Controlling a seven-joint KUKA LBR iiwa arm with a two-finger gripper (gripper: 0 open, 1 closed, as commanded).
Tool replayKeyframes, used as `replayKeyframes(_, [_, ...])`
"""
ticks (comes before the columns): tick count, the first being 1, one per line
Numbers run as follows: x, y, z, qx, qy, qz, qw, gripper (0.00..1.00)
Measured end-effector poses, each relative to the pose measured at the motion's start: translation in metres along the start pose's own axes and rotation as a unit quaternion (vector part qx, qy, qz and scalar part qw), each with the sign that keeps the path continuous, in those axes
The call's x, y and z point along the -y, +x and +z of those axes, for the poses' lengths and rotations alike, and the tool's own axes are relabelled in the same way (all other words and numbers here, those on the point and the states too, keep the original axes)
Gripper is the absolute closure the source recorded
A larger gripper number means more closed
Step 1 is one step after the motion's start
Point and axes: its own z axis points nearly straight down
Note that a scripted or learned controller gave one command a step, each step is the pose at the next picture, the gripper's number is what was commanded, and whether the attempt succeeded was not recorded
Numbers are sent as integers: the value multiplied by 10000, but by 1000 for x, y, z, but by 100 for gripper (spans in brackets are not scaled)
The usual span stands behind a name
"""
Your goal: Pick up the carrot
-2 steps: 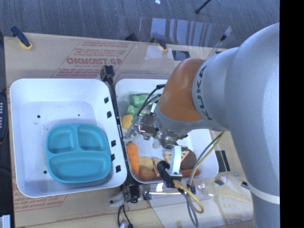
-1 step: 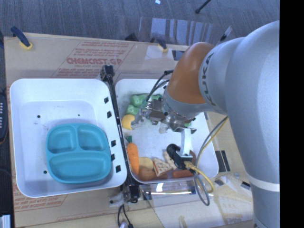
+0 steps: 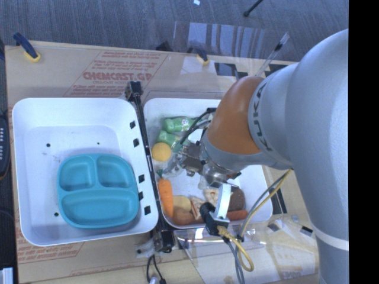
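A: Carrot [image 3: 166, 197], where is it?

B: In the right bin [image 3: 177, 106], at the near-left corner. It lies lengthwise along the left wall, running from far to near.

A: What lies around it?

B: A tan piece of food [image 3: 182, 205] is just to its right, touching or almost so. A round yellow fruit [image 3: 161, 152] sits farther along the same wall. Two green pieces [image 3: 174, 125] lie beyond that, toward the far side. A reddish piece [image 3: 238, 215] lies at the near right.

A: And the arm?

B: The arm [image 3: 296, 117] comes in from the right and covers much of the right bin, its orange band [image 3: 237, 123] above the middle. The gripper [image 3: 186, 157] shows as metal parts below the band. It is just right of the yellow fruit, farther back than the carrot and apart from it.

A: Is the gripper spread or closed?

B: I cannot tell, because the wrist hides its tip. The carrot rests on the bin floor.

A: And the left bin [image 3: 35, 117]?

B: It holds a blue divided plate [image 3: 95, 191], toward its near side.
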Motion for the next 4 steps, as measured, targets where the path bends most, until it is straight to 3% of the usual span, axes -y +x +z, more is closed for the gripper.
replayKeyframes(1, [-46, -29, -1, -2, -31, -495, 9988, 0])
replayKeyframes(2, [2, 7, 0, -1, -5, -497, 9988, 0])
replayKeyframes(3, [-32, -20, -1, 9, -28, 52, 10000, 0])
replayKeyframes(4, [-64, -50, 20, 10, -29, 610, 9981, 0])
